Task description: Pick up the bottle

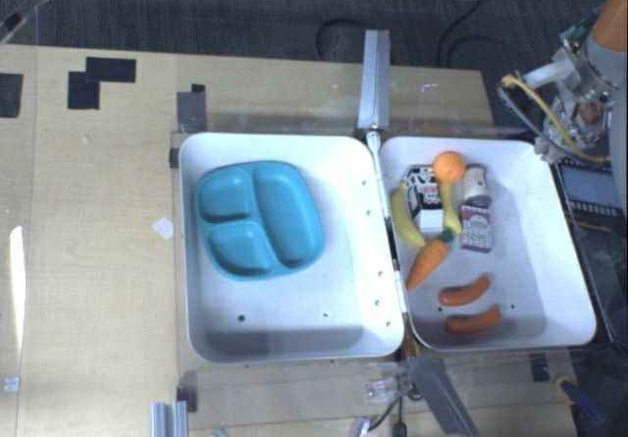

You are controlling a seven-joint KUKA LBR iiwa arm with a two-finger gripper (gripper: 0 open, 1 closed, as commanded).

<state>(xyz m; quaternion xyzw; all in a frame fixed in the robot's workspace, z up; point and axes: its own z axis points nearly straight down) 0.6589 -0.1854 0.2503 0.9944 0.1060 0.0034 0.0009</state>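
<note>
Two shallow white bins were seen side by side on the pale wooden counter (98,190), with the arm parked at the upper right.

The small bottle with a silvery cap and a dark label (476,187) stood in the right white bin (549,258), near its far wall, just beside a round orange fruit (448,167) and above a small pink-and-white carton (476,229). A yellow banana (404,219), an orange carrot (426,264) and two reddish sausages (465,294) were also laid there. A blue three-part plastic plate (260,219) was set in the left white bin (285,327). The claw (579,116) was held outside the bins, well apart from the bottle; whether it was open could not be told.
</note>
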